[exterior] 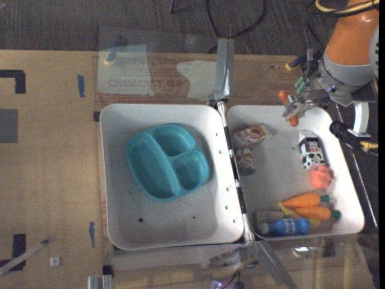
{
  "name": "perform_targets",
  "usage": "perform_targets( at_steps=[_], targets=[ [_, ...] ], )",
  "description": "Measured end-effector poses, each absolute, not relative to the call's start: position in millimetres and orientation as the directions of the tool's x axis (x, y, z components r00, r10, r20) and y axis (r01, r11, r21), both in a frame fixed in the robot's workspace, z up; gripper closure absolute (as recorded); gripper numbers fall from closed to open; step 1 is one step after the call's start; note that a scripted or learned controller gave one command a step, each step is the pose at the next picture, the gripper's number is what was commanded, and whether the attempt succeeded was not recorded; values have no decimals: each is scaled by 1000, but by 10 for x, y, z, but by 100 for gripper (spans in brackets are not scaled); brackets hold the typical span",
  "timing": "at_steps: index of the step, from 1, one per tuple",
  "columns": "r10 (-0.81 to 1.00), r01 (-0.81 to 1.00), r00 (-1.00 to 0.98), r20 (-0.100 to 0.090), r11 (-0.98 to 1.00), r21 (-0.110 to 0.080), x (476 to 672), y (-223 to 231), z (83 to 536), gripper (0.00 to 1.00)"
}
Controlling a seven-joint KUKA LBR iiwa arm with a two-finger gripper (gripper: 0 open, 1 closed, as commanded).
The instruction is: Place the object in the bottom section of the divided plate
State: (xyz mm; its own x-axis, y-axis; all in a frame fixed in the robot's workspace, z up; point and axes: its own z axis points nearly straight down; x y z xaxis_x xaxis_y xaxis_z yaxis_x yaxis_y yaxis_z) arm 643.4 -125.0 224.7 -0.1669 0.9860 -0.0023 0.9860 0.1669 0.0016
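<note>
Far to the left of my tool, the teal divided plate (168, 161) lies in the left bin (114, 209), turned at an angle, with nothing in its sections. Nearer, still left of and below my tool, a small printed packet (249, 135) and a crumpled wrapper (245, 160) lie by the right bin's (271, 185) inner wall. My tool (293, 111) hangs over the upper edge of that bin, and a small orange piece (293, 120) shows at its tip; I cannot tell whether my fingers are closed on it. Below my tool, a black-and-white carton (311, 152) and a pink ball (320, 176) sit well apart from it. Further down are two toy carrots (308, 205) and a blue bottle (287, 226).
</note>
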Motion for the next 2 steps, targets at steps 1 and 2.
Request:
perform_targets(
  at_steps=[1,2],
  targets=[
    [874,874,-486,1,486,-1,6006,-436,1849,100],
    [784,784,-621,-4,621,5,6157,408,1991,100]
  ],
)
